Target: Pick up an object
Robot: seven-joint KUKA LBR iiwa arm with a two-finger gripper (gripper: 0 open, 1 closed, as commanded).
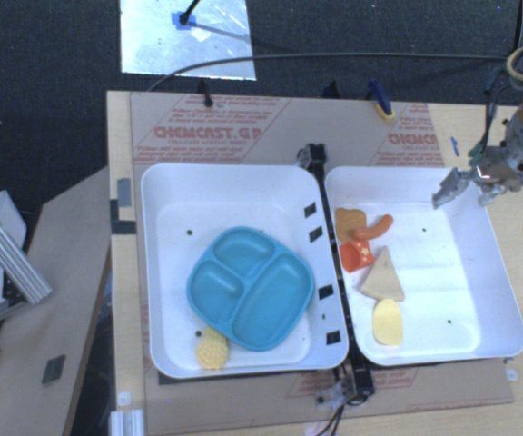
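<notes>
The right bin (479, 271) holds toy food along its left side: a brown piece (350, 219), an orange sausage (374, 228), a red piece (356, 256), a tan wedge (382, 278) and a pale yellow oval (388, 322). In the left bin (175, 198) lie a blue divided plate (250, 286) and a yellow corn piece (212, 350). My gripper (466, 189) hangs over the right bin's back right rim, well away from the food. Its fingers are spread and nothing is between them.
A bar with black clips (327, 252) separates the two bins. Cardboard (243, 130) lies beneath them. A foil sheet (186, 25) sits at the back, and a metal rail (7, 252) stands at the left.
</notes>
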